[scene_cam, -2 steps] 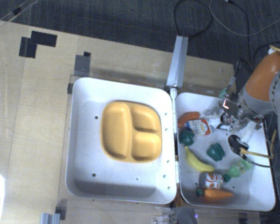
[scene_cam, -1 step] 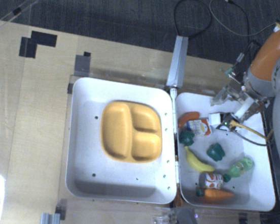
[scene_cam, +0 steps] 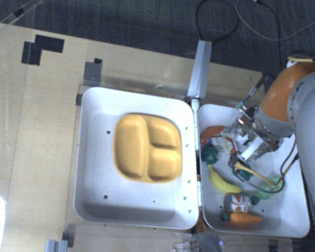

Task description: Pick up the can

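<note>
Although the arm covers much of the right bin (scene_cam: 300,225), we see the tool (scene_cam: 244,154) low among the clutter, its opening impossible to judge. We find the can (scene_cam: 240,204) near the front wall, just above a carrot (scene_cam: 244,219), beside a banana (scene_cam: 223,182).

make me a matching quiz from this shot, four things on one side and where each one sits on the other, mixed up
Things:
1. yellow tray
2. banana
3. carrot
4. can

Places:
A. near edge of the right bin, in front of the can
B. left bin
C. right bin, between banana and carrot
D. right bin, just below the gripper

Pairs: 1-B, 2-D, 3-A, 4-C
</note>
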Robot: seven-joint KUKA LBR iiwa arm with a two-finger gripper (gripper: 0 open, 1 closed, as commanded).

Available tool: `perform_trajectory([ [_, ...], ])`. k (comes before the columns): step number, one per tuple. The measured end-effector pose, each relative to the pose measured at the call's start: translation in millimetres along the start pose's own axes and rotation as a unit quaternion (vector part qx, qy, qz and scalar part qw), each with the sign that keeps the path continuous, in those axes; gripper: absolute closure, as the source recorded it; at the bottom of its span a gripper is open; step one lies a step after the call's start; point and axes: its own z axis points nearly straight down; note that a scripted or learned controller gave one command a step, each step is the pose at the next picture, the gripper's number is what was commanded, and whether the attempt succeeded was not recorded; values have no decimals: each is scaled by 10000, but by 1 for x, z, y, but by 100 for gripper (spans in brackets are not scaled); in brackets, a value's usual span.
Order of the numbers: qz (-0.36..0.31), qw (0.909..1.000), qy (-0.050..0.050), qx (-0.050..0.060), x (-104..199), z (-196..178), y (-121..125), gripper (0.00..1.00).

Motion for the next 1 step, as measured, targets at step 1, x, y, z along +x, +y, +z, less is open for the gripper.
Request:
perform_trajectory([
  [1, 152, 9999, -46, 64, -35, -86, 80, 0],
])
